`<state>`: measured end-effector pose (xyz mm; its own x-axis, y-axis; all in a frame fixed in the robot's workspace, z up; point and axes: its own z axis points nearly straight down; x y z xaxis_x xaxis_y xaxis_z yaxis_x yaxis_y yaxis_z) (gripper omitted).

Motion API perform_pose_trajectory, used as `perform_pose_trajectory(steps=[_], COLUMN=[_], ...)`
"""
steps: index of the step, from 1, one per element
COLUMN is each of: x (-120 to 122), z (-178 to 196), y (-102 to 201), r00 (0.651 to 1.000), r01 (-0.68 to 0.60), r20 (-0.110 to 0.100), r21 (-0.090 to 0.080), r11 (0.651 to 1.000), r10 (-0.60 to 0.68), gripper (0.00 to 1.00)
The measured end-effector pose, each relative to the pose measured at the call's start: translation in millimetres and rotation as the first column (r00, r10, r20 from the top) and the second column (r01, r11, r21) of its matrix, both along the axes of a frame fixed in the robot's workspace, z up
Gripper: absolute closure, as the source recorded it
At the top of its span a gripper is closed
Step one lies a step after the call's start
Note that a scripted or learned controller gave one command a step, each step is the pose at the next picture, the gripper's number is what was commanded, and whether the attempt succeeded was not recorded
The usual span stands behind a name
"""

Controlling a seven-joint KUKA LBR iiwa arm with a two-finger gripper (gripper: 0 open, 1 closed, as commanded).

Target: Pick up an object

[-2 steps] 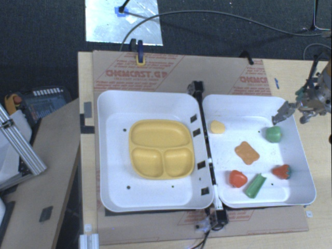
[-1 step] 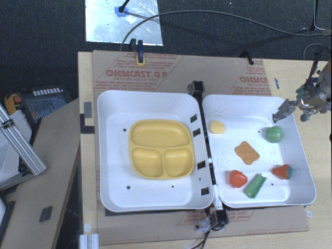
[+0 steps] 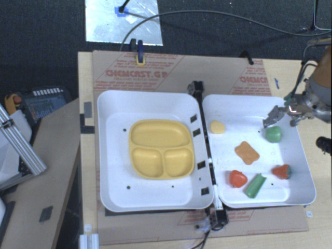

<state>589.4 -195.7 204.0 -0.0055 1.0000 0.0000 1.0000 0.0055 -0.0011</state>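
The gripper hangs over the far right part of the right bin, its tip just above a green ball; whether it is released or clenched cannot be told, and nothing shows grasped in it. Six small things lie in that bin: the green ball, a pale yellow round piece, an orange biscuit-shaped piece, a red-orange piece, a green stick and a red piece. The left bin holds one yellow three-part tray. Both bins rest on a brown board printed "CHEMCAST" in red, on a bench above dark carpet. A shiny metal sheet lies beyond.
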Motion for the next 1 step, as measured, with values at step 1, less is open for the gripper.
perform_pose_trajectory(steps=[1], x=[2.0], z=[-42.4], y=[-4.0], r00=[1.000], r01=[0.004], r20=[0.001], r21=[0.000], r11=[1.000], r10=[-0.004], gripper=[0.00])
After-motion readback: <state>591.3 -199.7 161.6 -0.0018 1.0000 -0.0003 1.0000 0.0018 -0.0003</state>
